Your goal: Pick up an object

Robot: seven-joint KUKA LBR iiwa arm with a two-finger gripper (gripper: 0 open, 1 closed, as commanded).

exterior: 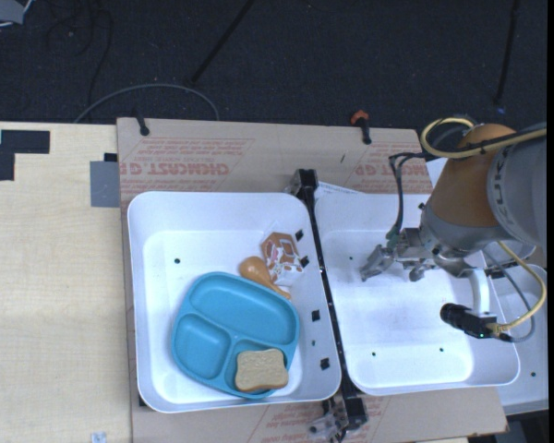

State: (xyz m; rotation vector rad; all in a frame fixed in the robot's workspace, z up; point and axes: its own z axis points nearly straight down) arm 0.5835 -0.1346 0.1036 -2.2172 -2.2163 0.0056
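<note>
Gripper (380,264) over right bin (415,377); blue tray (223,326) left, apart.

The grey cylindrical robot arm (526,192) carries a broad orange band (462,183) above its wrist. Below the band sits a grey metal two-finger gripper assembly (388,261) made of small angular parts. A looped yellow cable (443,132) curls over the top of the band, thin black cables (399,187) run down beside it, and 1 black cylindrical fitting (466,319) hangs on pale tubing.
</note>
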